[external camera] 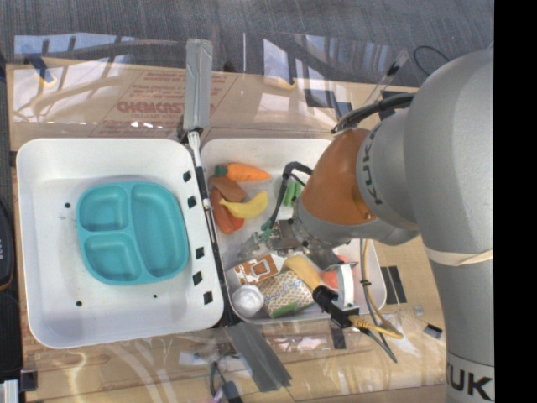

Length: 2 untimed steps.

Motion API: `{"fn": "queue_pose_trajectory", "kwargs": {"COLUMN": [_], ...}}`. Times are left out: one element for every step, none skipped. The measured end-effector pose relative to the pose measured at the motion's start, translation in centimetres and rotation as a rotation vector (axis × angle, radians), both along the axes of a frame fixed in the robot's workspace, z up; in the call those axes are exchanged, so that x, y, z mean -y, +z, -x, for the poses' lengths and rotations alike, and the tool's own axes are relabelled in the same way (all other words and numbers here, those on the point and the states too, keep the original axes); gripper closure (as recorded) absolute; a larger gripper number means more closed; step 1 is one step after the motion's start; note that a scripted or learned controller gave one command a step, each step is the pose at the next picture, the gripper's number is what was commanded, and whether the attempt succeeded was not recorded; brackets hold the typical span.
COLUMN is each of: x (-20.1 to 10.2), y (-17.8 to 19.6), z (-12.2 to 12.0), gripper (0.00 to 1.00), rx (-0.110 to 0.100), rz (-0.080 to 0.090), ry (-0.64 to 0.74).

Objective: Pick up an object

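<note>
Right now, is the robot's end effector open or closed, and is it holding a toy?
End effector: cannot be told; it is low in the right bin among the toys, largely hidden by the wrist.

You couldn't tell how the gripper stood, because the arm's orange band and wrist covered it. The arm also hid much of the right bin, and the green item beside it showed only partly.
</note>
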State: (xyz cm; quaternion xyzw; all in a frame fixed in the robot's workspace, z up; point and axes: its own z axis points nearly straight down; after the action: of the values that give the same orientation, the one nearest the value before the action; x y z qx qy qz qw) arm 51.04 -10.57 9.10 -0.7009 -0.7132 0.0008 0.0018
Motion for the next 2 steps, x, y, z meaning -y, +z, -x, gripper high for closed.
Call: {"fn": "queue_pose_trajectory", "kwargs": {"x": [0.0, -10.9], "y": [1.0, 10.1], "z": [0.0, 2.5], "gripper": [1.00, 1.00], "rx": [0.000, 0.003], "rz": [0.001, 0.000], "ry": [0.005, 0.295]}}
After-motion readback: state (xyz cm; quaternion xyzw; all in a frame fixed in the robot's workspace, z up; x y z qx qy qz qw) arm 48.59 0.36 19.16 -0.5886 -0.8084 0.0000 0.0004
